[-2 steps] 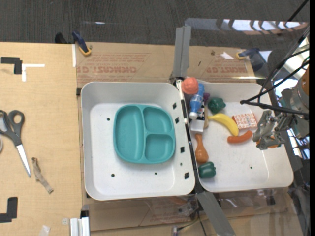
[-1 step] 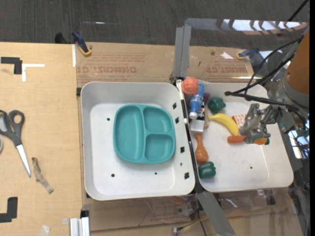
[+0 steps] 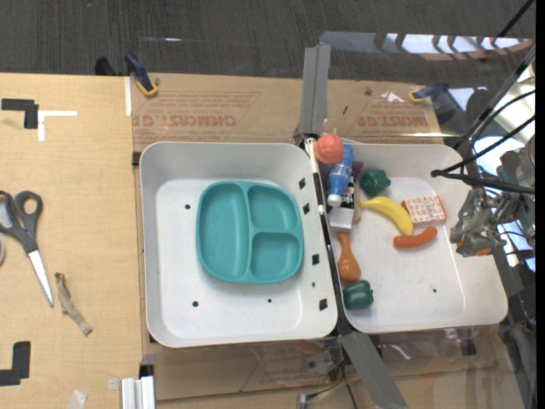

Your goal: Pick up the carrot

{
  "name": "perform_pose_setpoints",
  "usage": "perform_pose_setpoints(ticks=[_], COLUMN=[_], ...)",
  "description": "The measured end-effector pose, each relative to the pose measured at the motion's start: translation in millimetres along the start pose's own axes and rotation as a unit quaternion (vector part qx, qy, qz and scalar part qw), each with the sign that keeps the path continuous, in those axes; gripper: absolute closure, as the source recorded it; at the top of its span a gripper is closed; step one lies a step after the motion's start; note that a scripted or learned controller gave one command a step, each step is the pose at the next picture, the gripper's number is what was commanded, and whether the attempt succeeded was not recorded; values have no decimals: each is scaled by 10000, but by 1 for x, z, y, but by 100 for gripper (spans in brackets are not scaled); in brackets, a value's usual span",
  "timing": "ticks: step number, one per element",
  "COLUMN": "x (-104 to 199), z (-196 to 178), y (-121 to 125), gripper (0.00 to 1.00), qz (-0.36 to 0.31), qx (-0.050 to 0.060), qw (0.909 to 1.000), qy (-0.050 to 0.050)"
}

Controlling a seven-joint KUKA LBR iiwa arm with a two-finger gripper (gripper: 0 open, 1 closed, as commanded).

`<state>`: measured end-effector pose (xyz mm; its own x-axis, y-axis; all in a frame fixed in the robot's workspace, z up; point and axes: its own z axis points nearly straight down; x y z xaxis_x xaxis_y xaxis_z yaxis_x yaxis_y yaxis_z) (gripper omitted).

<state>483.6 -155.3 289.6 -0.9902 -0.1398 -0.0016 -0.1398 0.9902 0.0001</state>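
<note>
The carrot (image 3: 415, 239) lies in the right bin (image 3: 443, 301), near the middle, just right of the banana (image 3: 388, 212) and just near of the small patterned box (image 3: 423, 208). The gripper (image 3: 473, 233) hangs at the bin's right edge; whether its fingers are open or closed I cannot tell. A good approach comes from the right — open floor lies nearer; the banana and box crowd its far-left side.
</note>
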Motion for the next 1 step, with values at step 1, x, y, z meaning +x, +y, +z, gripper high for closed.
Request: perform_pose_setpoints(ticks=[1], x=[-7], z=[-63], y=[-38], gripper=[100], qz=[1881], qx=[8], qw=[9822], qy=[-13])
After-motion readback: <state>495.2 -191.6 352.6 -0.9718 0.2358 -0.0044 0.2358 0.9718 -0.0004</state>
